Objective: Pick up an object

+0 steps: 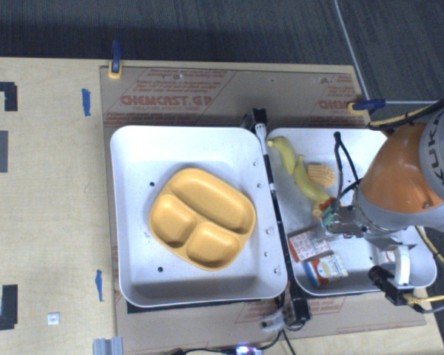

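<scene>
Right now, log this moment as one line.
arm: over right bin | gripper: hidden | banana: right bin | yellow tray: left bin

One fixed camera looks down at a slant on both white bins (126,198), close enough to frame the whole bench (44,198).

Glossy plastic tray (202,217) (yellow), matt wood bench (44,198)

The arm (407,180) hides its gripper and much of the right bin (422,276).
</scene>
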Controlling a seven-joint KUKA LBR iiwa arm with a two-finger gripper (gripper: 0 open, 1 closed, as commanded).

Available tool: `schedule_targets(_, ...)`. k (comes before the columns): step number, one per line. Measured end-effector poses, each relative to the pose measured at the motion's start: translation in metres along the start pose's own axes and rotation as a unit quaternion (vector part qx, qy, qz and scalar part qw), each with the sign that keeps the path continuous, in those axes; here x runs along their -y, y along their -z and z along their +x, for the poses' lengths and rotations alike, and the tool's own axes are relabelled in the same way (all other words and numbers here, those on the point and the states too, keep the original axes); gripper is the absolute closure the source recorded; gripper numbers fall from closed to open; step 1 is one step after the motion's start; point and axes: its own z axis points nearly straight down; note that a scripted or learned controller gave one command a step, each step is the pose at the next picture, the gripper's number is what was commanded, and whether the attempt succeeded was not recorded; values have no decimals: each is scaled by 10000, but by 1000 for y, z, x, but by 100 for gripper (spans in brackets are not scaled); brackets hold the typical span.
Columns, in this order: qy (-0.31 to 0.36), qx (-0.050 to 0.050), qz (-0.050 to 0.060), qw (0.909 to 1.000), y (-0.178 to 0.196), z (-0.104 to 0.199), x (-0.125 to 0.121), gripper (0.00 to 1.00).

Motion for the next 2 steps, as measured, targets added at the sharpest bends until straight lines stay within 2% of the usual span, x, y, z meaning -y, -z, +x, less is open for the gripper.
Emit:
schedule_targets(1,10,-10,102,9999,84,85,5,100)
schedule_targets(2,5,-8,102,9999,84,85,5,0)
